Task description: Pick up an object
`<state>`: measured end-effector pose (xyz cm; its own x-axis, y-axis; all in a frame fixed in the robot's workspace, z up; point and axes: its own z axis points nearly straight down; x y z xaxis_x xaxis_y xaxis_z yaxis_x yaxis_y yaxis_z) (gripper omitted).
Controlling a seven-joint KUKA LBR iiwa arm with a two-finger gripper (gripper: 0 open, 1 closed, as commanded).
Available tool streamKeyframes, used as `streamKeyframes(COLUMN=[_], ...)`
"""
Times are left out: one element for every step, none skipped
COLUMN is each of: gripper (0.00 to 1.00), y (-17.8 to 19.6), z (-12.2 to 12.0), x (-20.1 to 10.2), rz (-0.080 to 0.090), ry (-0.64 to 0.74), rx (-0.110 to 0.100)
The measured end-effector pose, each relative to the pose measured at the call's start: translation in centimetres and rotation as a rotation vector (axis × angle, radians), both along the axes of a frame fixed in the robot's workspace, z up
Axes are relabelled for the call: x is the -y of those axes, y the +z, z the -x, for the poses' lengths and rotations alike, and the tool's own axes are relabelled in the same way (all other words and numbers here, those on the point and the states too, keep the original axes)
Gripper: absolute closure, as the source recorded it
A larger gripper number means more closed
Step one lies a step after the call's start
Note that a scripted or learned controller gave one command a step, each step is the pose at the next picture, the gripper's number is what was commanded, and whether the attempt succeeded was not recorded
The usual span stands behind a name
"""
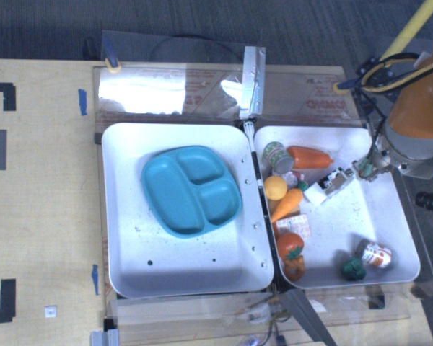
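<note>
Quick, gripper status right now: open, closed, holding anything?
Gripper: state cannot be told; it is low in the right bin, near the carrots.

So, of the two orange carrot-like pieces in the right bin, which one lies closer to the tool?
The upper carrot, lying nearly level beside the green-topped can, is closer to the tool. The other carrot slants lower, near the yellow ball.

Pale wooden bench (36, 193), dark grey carpet floor (202, 6), blue tape marks (82, 101)
</note>
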<state>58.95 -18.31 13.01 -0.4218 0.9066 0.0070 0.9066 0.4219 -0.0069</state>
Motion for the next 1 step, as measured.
streamKeyframes(gripper=[0.00], y=[-1.51], z=[-4.25], x=[-2.01], rz=[0.011], ry=[0.090], rx=[0.043])
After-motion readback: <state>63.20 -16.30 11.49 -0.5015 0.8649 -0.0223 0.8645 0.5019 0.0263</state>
